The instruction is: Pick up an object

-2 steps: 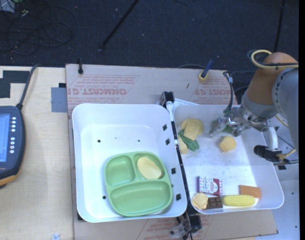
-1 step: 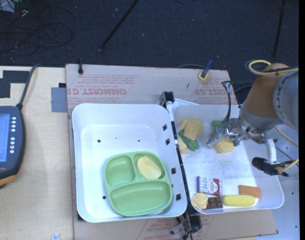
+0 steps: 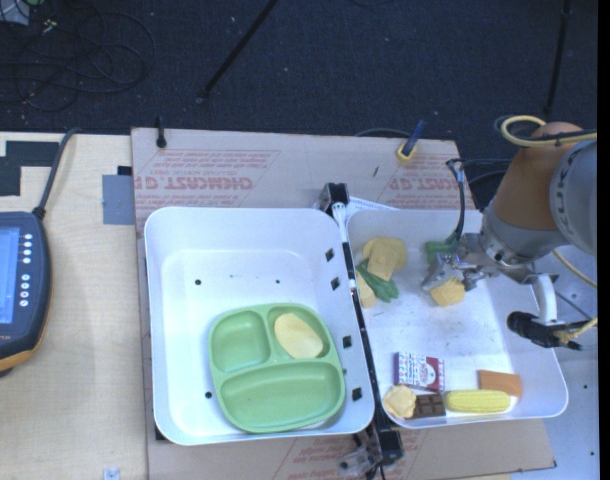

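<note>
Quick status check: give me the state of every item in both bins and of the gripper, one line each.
Green divided plastic tray: flat in left bin.
Pale yellow oval piece: in the tray's upper right compartment.
Gripper: low in right bin, over a yellow chunk.
Yellow and green toy: against the divider.
Red and white carton: lying flat.
Corn cob: on its side at the front wall.
Orange block: flat.

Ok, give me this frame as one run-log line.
phase: reach in right bin | gripper: over yellow piece, grasp unconfirmed | left bin: green tray | status: nothing lifted
</note>
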Motion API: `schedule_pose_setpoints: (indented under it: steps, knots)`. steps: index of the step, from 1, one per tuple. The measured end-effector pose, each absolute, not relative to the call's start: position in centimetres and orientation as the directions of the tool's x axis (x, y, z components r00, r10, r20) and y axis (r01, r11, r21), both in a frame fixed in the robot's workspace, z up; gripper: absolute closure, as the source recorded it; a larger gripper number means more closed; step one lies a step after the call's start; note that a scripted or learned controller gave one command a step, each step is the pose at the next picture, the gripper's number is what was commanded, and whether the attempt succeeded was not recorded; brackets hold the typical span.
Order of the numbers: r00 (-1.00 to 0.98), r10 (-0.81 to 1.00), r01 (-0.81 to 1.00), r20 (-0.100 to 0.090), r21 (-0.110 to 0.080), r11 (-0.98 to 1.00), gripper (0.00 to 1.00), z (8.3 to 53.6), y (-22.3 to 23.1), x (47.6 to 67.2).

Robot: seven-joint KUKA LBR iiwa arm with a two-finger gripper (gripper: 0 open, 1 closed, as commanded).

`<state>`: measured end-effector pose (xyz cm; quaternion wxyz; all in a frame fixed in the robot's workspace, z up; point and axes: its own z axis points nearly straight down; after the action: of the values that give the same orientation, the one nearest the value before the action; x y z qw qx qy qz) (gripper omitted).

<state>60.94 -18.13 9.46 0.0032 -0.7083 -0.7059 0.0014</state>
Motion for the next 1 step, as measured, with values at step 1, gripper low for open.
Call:
schedule_pose_setpoints:
  steps: [1]
  knots:
    - [-0.001,1.0,1.0,0.001,-0.002,0.001,1.0,8.74,-13.98,57.26]
